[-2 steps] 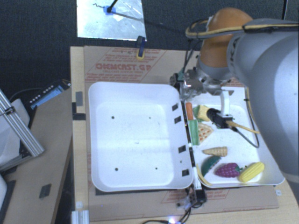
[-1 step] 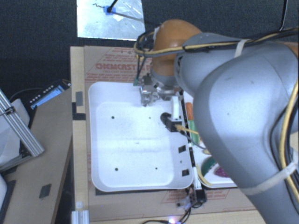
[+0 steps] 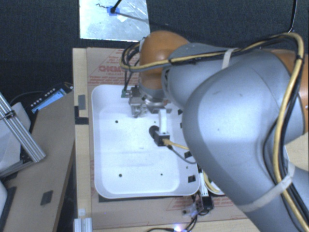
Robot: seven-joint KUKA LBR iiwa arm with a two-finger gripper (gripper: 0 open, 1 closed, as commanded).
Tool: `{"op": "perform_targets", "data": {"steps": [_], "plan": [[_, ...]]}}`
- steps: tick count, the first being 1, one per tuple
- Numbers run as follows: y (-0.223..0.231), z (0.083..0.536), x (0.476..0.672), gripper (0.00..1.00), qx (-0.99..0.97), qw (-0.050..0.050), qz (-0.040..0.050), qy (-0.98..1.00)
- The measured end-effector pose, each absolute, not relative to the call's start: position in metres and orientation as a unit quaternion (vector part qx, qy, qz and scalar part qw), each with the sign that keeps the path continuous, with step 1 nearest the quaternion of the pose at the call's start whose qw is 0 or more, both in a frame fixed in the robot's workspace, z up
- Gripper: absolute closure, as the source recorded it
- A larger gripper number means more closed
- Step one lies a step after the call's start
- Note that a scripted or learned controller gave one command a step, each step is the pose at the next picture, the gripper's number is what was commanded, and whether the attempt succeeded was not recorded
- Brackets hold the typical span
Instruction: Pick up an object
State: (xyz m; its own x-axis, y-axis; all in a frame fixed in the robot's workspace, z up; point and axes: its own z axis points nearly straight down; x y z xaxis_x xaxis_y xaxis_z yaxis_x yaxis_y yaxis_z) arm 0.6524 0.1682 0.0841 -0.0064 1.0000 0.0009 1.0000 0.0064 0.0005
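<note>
Objects are hidden; the arm reaches left, end effector low over the white bin's far edge.

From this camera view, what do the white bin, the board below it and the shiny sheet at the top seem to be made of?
The white bin looks like moulded plastic: smooth, faintly glossy, with rounded corners. The board beneath it looks like cardboard: matt brown with red printing. The sheet looks like foil or thin metal, since it reflects light unevenly, but I cannot be certain.

Robot lab: industrial arm, test bench.
</note>
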Motion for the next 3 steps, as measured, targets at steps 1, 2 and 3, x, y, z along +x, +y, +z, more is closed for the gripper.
{"op": "perform_targets", "data": {"steps": [1,2,3], "plan": [[0.223,0.084,0.609,1.0,-0.704,0.001,0.0001,-0.71],[0.222,0.084,0.592,1.0,-0.706,0.001,0.0007,-0.708],[0.188,0.105,0.588,1.0,-0.707,0.0,0.0003,-0.707]]}}
